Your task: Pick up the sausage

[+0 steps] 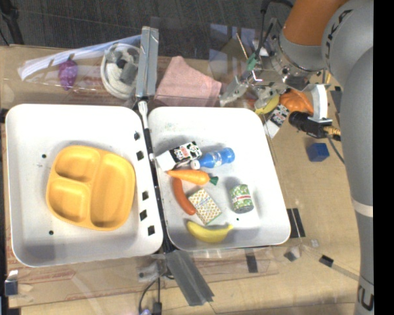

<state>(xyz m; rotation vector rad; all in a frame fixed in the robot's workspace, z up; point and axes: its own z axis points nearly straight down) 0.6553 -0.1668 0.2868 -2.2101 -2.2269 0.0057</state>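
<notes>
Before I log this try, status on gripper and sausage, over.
Gripper above the right bin's far rim, holding nothing. Sausage lying in that bin, untouched. Carrot and patterned box crowd it.

You had two bins side by side: the left bin point(26, 241) held a divided tray point(90, 186), the right bin point(266, 176) everything else. In it the sausage point(182, 196) lay just below the carrot point(189, 175), touching the small box point(205, 206) on its right, with the banana point(209, 231) nearest the front rim. The carton point(179, 155) and bottle point(217, 157) lay behind the carrot, the can point(241, 198) right of the box.
</notes>
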